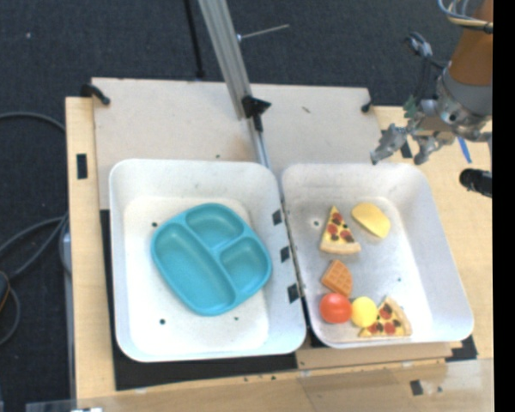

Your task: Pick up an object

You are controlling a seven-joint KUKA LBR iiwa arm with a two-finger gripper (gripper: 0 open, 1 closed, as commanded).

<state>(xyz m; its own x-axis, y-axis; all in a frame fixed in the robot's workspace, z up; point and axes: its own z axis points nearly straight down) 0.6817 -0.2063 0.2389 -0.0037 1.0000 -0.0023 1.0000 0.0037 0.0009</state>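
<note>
Our claw above the right bin's far corner

We see the grey two-finger claw (403, 147) spread open, gripping nothing, well apart from the yellow plastic cheese wedge (372, 220).

Robotics lab test rig, not a home or kitchen. Landmark: plywood bench (343, 110) on dark carpet floor (69, 33). On the bench, two shallow white bins (129, 256) side by side; toy plastic food (339, 232) in the right one, a teal divided plate (210, 257) in the left. An aluminium extrusion post (226, 45) rises from the bench's rear middle. Loose black cables (17, 230) lie left of the bench. Industrial robot arm (468, 58) at the bench's right rear corner.
</note>
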